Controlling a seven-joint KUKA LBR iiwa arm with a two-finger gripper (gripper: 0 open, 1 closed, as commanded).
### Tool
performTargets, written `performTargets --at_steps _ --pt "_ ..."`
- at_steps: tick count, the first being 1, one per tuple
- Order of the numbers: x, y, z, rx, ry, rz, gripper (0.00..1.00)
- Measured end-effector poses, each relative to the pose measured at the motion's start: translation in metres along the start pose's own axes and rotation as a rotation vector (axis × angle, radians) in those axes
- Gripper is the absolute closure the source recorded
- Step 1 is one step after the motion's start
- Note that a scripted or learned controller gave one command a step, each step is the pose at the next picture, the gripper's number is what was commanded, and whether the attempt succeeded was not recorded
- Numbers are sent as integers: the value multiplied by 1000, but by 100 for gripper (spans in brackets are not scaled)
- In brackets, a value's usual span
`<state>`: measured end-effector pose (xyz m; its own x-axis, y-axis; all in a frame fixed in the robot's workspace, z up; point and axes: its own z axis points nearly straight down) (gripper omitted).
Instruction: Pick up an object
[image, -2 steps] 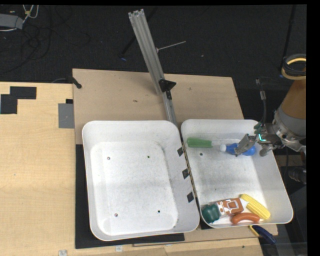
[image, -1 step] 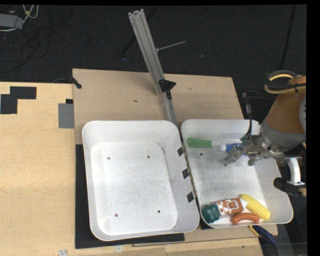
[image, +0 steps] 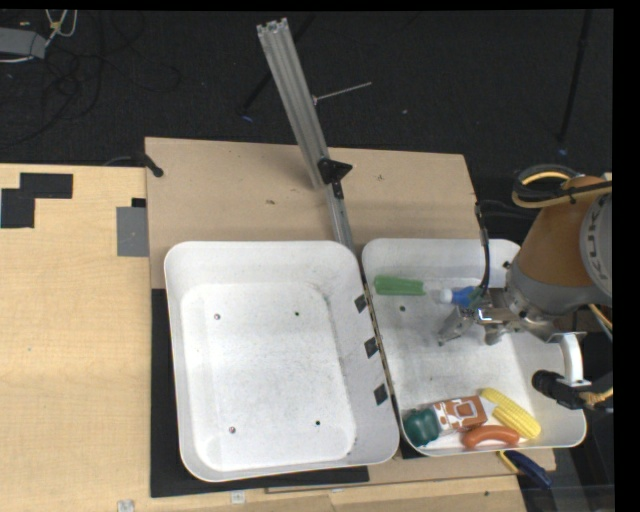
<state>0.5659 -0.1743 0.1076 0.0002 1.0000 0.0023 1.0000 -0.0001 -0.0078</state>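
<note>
My gripper hangs low over the middle of the right bin, reaching in from the right. Its fingers stand apart, and only bare bin floor shows between them. Just behind it, near the bin's far wall, lies a small blue and white object, close to the fingers. A flat green block rests to its left. At the bin's near edge lie a dark green round object, an orange and white box, a yellow corn cob and an orange curved piece.
The left bin stands beside the right one, with black clips along the shared wall. A slanted metal rail rises behind the bins. The arm's orange and grey body overhangs the right bin's right side.
</note>
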Motion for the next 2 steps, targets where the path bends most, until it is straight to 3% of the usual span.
performTargets --at_steps 1,2 --pt "1 0 16 -6 -2 2 0" --pt "0 0 6 -5 -1 7 100"
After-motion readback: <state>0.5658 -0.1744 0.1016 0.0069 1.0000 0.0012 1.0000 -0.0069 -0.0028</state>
